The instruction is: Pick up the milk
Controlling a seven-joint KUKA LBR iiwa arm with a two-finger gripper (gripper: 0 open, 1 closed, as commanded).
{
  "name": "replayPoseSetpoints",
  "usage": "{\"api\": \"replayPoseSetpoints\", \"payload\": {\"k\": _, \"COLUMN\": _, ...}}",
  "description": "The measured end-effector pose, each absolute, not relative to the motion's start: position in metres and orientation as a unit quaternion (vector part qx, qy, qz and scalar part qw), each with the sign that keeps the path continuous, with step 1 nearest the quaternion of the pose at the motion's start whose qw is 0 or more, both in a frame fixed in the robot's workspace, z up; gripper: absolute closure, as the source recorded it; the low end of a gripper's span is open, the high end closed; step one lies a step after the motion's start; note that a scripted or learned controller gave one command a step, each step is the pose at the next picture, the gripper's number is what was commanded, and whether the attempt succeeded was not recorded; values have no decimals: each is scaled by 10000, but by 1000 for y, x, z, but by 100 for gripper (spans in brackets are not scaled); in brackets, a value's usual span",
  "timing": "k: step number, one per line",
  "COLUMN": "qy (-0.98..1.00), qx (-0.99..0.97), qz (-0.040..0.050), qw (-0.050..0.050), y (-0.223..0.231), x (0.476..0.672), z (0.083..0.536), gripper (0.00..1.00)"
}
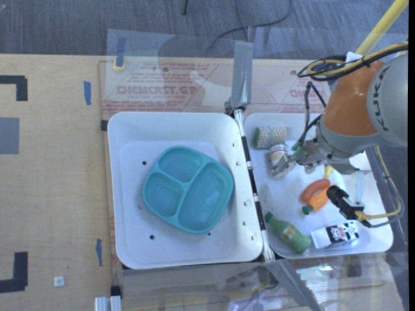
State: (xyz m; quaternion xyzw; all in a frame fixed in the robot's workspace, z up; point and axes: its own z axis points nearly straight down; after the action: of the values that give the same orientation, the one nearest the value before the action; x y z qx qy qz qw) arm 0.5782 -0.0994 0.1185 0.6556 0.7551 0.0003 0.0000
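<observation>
The milk (336,234) is a small white carton with black cow patches, lying on its side near the front right corner of the right bin (382,243). My gripper (283,166) hangs over the back left part of that bin, right beside a small silver can (279,152). It is well away from the milk, which lies further toward the front and to the right. Nothing shows as held.
The right bin also holds a green bottle (288,233) lying at the front left, an orange carrot (316,194) in the middle, and a pale green knobbly piece (271,135) at the back. A teal divided plate (188,188) sits in the left bin (123,135).
</observation>
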Motion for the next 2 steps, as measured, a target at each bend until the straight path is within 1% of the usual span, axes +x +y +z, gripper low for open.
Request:
{"api": "replayPoseSetpoints", "payload": {"k": 1, "qy": 6604, "qx": 7509, "qz": 5, "qw": 11, "y": -99, "x": 612, "z": 101, "gripper": 0}}
{"api": "replayPoseSetpoints", "payload": {"k": 2, "qy": 6606, "qx": 7507, "qz": 9, "qw": 20, "y": -99, "x": 613, "z": 111, "gripper": 100}}
